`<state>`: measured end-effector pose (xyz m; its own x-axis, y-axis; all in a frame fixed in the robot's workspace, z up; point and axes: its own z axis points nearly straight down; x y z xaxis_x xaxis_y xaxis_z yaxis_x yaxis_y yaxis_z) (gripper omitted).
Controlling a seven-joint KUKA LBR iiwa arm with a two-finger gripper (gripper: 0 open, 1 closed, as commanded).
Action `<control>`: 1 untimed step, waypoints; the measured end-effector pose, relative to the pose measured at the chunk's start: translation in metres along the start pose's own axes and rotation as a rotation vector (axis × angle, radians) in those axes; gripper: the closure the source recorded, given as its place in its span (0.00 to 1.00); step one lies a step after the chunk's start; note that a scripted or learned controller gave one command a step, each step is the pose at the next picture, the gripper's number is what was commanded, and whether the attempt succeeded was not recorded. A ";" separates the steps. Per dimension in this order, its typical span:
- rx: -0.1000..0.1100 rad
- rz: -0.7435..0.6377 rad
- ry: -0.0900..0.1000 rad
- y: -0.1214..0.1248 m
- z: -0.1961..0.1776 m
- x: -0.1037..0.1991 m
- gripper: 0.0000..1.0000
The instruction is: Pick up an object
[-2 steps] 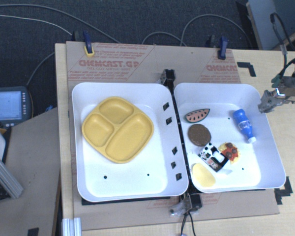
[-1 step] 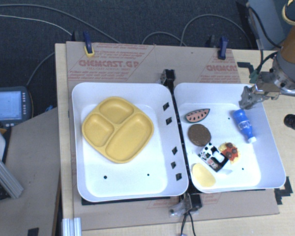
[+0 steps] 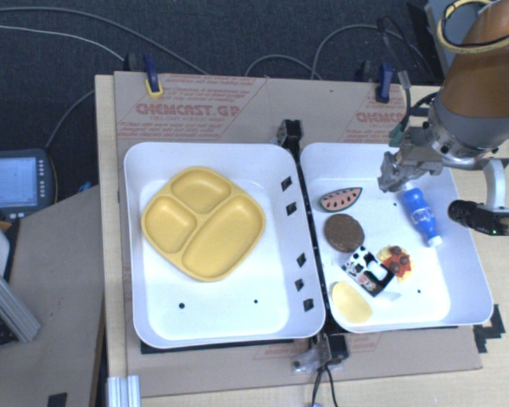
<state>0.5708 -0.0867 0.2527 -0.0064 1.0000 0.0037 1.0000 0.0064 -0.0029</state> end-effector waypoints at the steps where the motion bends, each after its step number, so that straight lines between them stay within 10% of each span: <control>1: -0.004 0.000 -0.001 0.008 -0.004 0.050 1.00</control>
<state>0.5788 -0.0367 0.2564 -0.0068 1.0000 0.0027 1.0000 0.0068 0.0014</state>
